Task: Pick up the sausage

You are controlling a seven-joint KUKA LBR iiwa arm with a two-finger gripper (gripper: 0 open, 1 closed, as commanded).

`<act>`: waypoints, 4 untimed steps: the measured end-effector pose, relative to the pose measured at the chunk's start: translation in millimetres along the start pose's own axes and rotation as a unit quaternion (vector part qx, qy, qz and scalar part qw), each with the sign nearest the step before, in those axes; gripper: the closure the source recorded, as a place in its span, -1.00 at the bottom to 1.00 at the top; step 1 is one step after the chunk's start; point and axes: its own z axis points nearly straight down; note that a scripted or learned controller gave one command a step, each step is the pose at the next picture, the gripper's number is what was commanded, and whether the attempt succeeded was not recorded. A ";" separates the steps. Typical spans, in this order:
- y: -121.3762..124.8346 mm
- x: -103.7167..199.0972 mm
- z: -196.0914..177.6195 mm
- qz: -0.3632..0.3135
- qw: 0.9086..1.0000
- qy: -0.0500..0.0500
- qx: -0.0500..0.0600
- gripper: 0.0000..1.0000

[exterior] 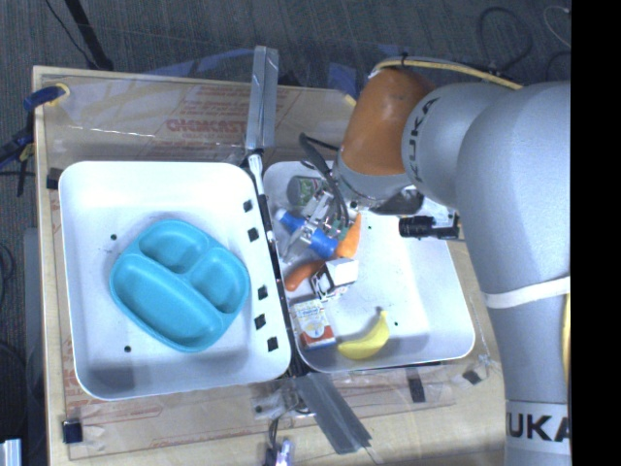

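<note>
Camera view, read from the left: the left bin [87, 289] holds a blue divided plate [179, 282], lying flat near its middle with three compartments. A row of black clips [262, 289] runs along the seam where the two bins meet.

Just past the seam, in the right bin [437, 299], a small cluster of things lies along its left side. A small carton [315, 324] with red and white print sits near the front edge, and a yellow banana [366, 339] lies just beside it to the right. Above the carton, the sausage [301, 276] lies tilted, a short reddish-orange piece, its right end partly hidden by a white tag-like item. The gripper [325, 223] hangs just above and to the right of the sausage, near it but not on it, among a blue object [309, 233] and an orange carrot-like piece [350, 236]. Whether the gripper is open or closed cannot be told, and nothing can be seen held in it.

The grey arm [485, 153] with its orange band [380, 115] fills the right side. The bins rest on a pale wooden bench [146, 105] under clear plastic sheet; dark carpet with cables [505, 17] lies beyond.
</note>
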 end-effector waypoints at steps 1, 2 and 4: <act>-4.6 -2.7 -103.2 -0.095 0.995 -0.022 -0.015 -1.00; -69.5 -3.9 -150.5 -0.143 0.989 -0.023 -0.014 -1.00; -97.4 0.5 -108.9 -0.091 0.996 -0.021 -0.015 -1.00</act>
